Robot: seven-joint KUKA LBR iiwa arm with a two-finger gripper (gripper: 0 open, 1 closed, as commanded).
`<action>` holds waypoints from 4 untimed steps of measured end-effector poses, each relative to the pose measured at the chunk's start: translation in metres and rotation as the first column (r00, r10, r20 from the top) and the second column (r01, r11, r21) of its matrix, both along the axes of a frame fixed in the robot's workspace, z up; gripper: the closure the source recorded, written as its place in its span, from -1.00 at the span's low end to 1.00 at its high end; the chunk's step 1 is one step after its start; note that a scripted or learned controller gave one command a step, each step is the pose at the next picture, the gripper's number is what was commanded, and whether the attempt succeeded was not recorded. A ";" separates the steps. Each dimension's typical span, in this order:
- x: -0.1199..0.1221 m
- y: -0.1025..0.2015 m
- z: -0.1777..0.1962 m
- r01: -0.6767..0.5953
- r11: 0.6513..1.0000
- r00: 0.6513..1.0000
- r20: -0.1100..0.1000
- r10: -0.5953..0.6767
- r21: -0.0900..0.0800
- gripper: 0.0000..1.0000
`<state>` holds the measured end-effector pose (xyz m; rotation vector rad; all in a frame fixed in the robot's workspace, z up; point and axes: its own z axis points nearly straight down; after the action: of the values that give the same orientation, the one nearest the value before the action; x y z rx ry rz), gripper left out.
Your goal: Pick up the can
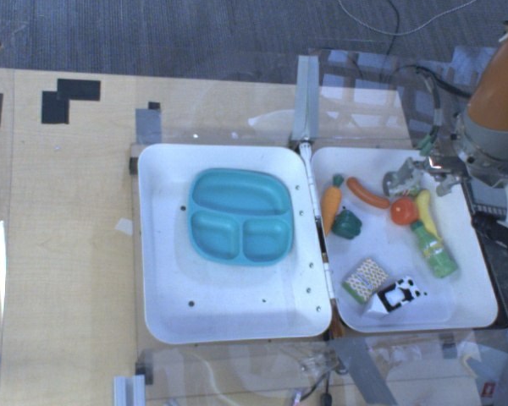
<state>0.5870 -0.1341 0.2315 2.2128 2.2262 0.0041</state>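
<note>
Over the far edge of the right bin (483, 311), the pincer (416, 176) hangs above the toys, nothing between its fingers as far as visible; how wide it is parted, cannot tell.
Can (366, 279), with a checkered label, lies on its side near the front of the right bin, just left of a black-and-white cow toy (402, 294), well apart from the pincer. Red tomato (404, 211), sausage (367, 194) and yellow banana (422, 210) sit close under the pincer; green bottle (433, 254) lies nearer, carrot (331, 206) and dark green pepper (347, 224) toward the left wall. Left bin (161, 311) holds a blue divided tray (240, 216). Both bins rest on the wooden surface (59, 244).
</note>
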 end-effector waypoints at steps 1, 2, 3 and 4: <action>0.064 0.001 -0.072 -0.036 0.999 0.999 0.000 0.036 -0.001 -1.00; 0.066 -0.047 -0.127 0.106 0.994 0.994 0.003 -0.106 -0.001 -1.00; 0.085 -0.063 -0.142 0.159 0.987 0.987 0.001 -0.159 0.004 -1.00; 0.089 -0.063 -0.128 0.150 0.989 0.989 0.014 -0.150 -0.001 1.00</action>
<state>0.6755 -0.1967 0.1033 2.3657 2.0454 0.0160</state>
